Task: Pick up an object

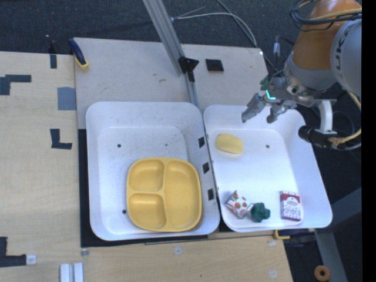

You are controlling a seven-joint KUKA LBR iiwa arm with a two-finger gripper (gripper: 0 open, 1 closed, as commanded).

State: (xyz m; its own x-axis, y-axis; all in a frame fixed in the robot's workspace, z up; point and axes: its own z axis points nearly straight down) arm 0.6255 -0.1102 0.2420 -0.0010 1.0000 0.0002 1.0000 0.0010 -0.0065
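Currently the gripper hangs over the far edge of the right bin, its two fingers spread apart with nothing between them. It is released and carries no object. Above it the grey wrist rises to the orange band of the arm, which comes in from the right.

Just beside the gripper, toward the bin's far left corner, lies a pale yellow lump, apart from the fingers and untouched. It is the nearest candidate. Along the bin's near edge sit a small red-and-white packet, a dark green piece touching it, and a red carton near the near right corner, well apart from the gripper.

The left bin bears a yellow divided tray by its near edge.

By these signs the step in hand is the approach: no grasp is made yet. The next move likely calls for shifting the gripper toward the yellow lump, centring the spread fingers over it, then descending and closing. Its rounded form may slip aside if the fingers land off-centre.
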